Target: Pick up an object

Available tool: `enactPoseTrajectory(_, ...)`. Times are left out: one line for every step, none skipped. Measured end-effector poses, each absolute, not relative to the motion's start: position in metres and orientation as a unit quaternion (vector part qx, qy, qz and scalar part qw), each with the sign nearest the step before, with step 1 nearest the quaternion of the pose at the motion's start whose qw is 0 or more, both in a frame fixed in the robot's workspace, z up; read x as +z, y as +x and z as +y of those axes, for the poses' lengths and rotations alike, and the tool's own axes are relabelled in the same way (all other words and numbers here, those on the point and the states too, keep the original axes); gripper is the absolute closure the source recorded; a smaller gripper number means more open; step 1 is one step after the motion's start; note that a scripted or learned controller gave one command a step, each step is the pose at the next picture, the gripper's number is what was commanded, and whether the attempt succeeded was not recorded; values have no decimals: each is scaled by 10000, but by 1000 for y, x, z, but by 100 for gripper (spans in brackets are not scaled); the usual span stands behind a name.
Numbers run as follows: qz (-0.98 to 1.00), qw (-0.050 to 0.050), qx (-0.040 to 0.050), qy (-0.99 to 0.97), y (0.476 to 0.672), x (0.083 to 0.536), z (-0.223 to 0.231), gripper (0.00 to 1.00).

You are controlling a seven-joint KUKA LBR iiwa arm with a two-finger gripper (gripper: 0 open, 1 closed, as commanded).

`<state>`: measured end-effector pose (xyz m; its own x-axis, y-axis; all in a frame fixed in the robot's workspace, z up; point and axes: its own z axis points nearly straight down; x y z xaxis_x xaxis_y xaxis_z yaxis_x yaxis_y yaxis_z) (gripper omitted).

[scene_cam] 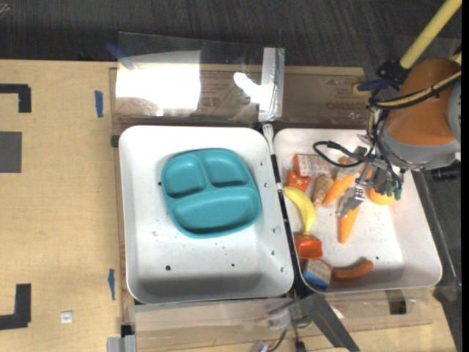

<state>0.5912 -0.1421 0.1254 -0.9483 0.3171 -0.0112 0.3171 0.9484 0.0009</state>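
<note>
Grey arm [425, 116] from the right, hand [357, 196] pointing down

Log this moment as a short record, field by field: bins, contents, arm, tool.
left bin: holds a teal divided plate, roughly centred
right bin: holds toy food in a loose cluster
banana: against the right bin's left wall
carrot: mid-bin, lying just below the tool
sausage: near the bin's front edge
arm: reaches in from the right, over the right bin
tool: low over the carrot; grip cannot be judged
held object: none visibly between the fingers
</note>
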Motion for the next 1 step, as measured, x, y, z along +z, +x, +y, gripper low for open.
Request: enactPoseTrajectory(9754, 63, 2, 2203, 541, 89, -127, 0)
